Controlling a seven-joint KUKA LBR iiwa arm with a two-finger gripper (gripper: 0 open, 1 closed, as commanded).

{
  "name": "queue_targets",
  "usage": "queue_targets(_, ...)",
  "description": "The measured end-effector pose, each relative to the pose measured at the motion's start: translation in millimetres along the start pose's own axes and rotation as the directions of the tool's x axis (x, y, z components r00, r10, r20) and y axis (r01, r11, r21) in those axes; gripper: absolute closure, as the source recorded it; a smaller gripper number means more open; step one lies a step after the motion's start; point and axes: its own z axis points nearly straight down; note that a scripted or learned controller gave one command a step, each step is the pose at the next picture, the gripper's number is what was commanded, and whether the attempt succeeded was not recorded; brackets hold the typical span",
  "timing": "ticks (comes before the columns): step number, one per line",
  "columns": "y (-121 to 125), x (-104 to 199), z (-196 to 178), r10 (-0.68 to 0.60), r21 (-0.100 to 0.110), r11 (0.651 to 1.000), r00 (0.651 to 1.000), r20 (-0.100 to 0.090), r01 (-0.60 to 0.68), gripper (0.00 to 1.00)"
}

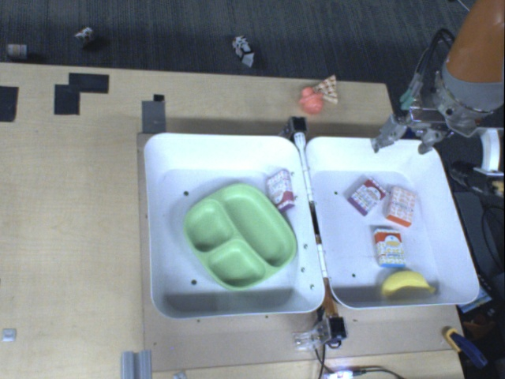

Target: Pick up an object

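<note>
The right bin [442,212] holds a purple-and-white box [366,197], a pink-and-white packet [400,206], an orange-and-white carton [389,247] and a yellow banana [407,283]. In the left bin [162,212] lie a green divided plate [239,234] and a small red-and-white packet [280,189] by its upper right rim. My gripper [407,136] hangs over the far right corner of the right bin, above and to the right of the boxes. Its two fingers stand apart with nothing between them.
A red ball with a small cone-shaped toy [318,96] lies on the bench behind the bins. Black tape patches [79,91] mark the bench at the far left. A yellow-and-blue tool [465,346] lies off the bench's near right corner.
</note>
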Motion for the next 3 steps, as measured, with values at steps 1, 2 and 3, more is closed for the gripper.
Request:
queue_targets(1, -33, 12, 160, 0.002, 0.005, 1.000, 1.000, -0.001, -0.002, 0.00)
queue_targets(2, -31, 12, 147, 0.002, -0.005, 1.000, 1.000, 0.001, -0.002, 1.00)
queue_targets(3, 39, -19, 63, 0.000, -0.004, 1.000, 1.000, 0.002, 0.000, 1.00)
